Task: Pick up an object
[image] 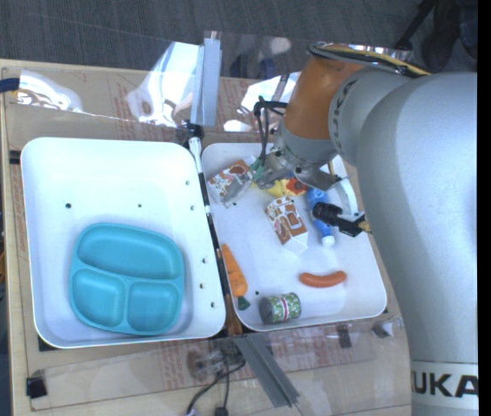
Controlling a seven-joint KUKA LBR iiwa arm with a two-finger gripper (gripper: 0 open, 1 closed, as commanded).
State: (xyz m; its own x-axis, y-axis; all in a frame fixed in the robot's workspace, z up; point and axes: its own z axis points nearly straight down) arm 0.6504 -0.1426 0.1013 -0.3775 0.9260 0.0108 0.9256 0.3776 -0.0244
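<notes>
Fingers' state I could not tell; my gripper (273, 173) hung low among cartons (287, 217) in the right bin (362, 297).

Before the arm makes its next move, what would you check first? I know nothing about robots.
1. Gripper over the right bin, among the clutter at its far end: ok.
2. Something between the fingers: cannot tell, the wrist hides them.
3. Things left to pick: ok. Hot dog, can and carrot lie apart at the near end.
4. Crowding under the gripper: not ok. Cartons and a blue bottle sit packed close.
5. Left bin holds a blue divided tray, well away from the arm: ok.
</notes>
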